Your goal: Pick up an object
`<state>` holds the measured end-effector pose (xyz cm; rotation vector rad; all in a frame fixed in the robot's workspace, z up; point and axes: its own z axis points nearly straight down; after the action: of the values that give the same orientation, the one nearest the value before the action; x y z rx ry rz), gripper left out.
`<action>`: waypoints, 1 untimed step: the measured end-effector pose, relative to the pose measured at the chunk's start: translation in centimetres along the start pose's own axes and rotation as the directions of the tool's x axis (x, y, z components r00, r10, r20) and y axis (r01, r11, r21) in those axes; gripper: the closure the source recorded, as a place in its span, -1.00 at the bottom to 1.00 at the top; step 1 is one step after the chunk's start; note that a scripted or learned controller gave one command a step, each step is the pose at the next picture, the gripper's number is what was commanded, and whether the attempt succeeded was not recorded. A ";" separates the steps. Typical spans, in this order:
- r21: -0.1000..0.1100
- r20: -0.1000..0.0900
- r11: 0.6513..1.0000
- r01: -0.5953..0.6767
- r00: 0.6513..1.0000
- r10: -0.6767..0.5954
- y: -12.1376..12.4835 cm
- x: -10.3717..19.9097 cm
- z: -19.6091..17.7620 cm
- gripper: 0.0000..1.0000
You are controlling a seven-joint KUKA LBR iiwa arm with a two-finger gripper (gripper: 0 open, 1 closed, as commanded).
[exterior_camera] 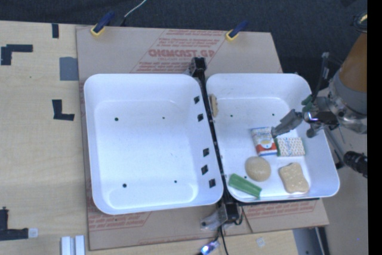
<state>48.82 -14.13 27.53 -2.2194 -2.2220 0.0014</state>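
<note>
The right bin (pixel 239 89) holds everything. The gripper (pixel 282 128) hangs over its right half, and I cannot tell its state. Just below it lie a small packet (pixel 263 141) and a dotted pad (pixel 290 146); lower are a sponge (pixel 293 178), a round bun (pixel 258 168) and a green bar (pixel 245 185).

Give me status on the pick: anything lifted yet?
Done: the arm is in over the right bin, with the claw low beside the small packet. In hand: nothing visibly between the claw's fingers. Left: the grasp and lift. The packet, patterned pad, round beige lump, tan sponge and green piece all lie on the bin floor.
</note>
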 end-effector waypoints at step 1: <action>0.005 0.001 1.000 -0.001 1.000 0.001 5.3 -3.4 9.3 -1.00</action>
<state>54.15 -17.55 18.23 -2.2185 -2.2179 0.0082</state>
